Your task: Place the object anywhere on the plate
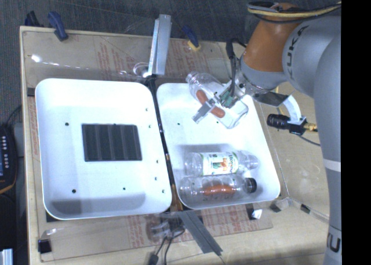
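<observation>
The tabletop (290,159) is carrying two shallow white bins side by side, and the grey arm (313,55) is reaching in over the right bin (174,119) from the right. Well off to the tool's left, the left bin (52,142) is holding a dark ribbed rectangle (111,142), which is probably serving as the plate, lying flat near that bin's middle where a drop from above would land easily.

Below the tool, toward the near wall of the right bin, two clear bottles are lying on their sides, touching along their length: one with a green and orange label (220,163), and one with a black cap (217,187) just beyond it. They are resting where the bin wall stops them from rolling.

Right at the tool (211,106), a third clear bottle (217,98) is lying at a slant, neck pointing up and left, which suggests it is being taken across its body. The tool's parts are crossing the bottle, but I cannot tell whether they are apart or clamped on it, nor whether the bottle is lifting clear of the bin floor.
</observation>
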Robot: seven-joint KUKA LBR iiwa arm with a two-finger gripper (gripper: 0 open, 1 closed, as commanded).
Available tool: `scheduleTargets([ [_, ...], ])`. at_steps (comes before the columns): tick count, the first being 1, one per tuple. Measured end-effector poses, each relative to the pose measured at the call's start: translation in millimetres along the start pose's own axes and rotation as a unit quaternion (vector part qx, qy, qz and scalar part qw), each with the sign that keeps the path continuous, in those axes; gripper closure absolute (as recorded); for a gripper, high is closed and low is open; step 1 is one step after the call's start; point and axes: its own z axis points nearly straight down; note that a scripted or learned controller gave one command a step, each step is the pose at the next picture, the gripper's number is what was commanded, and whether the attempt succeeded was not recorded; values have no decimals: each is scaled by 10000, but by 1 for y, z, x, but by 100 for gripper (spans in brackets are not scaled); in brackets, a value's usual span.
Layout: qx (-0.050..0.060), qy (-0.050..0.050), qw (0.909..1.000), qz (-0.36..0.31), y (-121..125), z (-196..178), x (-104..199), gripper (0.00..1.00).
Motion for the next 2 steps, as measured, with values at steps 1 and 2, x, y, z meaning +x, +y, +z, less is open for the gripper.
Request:
scheduleTargets([
  [1,-3,-2,9987,-503,25,-54,50,100],
  [2,5,7,9972,-752,41,-33,99,100],
])
